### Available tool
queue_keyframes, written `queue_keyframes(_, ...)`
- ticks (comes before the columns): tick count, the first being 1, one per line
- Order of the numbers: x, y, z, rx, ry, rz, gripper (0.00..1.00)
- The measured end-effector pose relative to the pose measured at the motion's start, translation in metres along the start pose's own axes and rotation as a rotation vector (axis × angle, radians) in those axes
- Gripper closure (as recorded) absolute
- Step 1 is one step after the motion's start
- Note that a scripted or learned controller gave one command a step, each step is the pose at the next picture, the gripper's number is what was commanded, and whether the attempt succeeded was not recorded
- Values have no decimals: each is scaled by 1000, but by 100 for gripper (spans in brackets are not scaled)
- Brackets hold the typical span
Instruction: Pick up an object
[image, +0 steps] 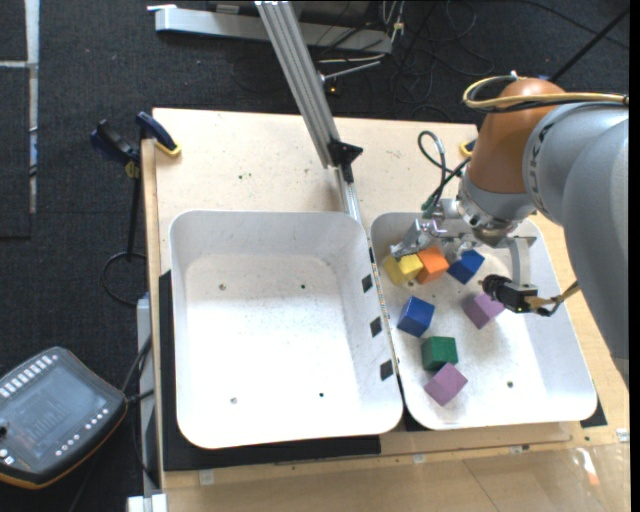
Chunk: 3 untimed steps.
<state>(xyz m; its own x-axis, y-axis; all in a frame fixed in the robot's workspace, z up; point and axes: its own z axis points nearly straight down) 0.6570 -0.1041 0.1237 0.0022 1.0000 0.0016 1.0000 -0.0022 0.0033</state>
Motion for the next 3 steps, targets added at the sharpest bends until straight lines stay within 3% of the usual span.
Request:
queue_keyframes(1,0,6,5,-17,-4,-4,0)
queue_keyframes(2,-3,7,-6,-24,-9,-1,100)
queue_keyframes(3,-8,16,-54,-4,-4,-4,100)
